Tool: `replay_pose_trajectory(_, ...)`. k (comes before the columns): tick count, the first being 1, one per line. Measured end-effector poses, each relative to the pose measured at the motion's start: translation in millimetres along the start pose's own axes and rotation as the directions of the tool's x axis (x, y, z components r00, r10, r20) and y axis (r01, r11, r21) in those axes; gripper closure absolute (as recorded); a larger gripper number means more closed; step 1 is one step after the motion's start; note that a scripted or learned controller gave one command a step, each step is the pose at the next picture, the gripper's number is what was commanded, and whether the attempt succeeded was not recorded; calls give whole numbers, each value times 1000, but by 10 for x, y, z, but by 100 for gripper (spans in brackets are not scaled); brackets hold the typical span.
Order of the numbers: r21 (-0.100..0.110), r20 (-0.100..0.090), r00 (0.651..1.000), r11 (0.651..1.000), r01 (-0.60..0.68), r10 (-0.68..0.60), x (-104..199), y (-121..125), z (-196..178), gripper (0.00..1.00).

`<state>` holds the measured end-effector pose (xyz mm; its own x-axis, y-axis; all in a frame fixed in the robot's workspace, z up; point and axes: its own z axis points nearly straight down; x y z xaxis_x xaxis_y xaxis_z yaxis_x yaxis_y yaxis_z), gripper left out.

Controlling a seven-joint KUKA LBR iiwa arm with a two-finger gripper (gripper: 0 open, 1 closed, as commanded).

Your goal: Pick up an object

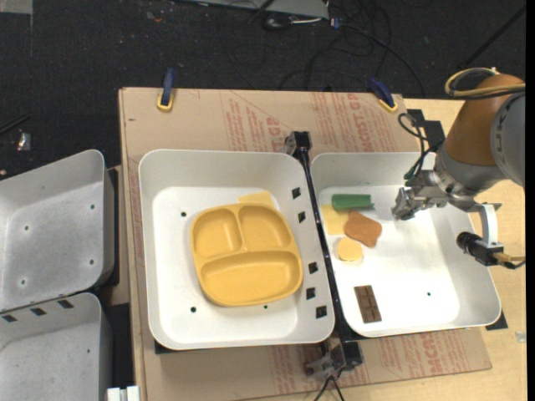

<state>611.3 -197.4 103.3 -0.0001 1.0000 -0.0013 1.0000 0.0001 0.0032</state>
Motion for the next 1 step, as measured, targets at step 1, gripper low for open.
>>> replay_pose_trajectory(1,-3,1,1000,1000,3,-3,24,75,-452,100)
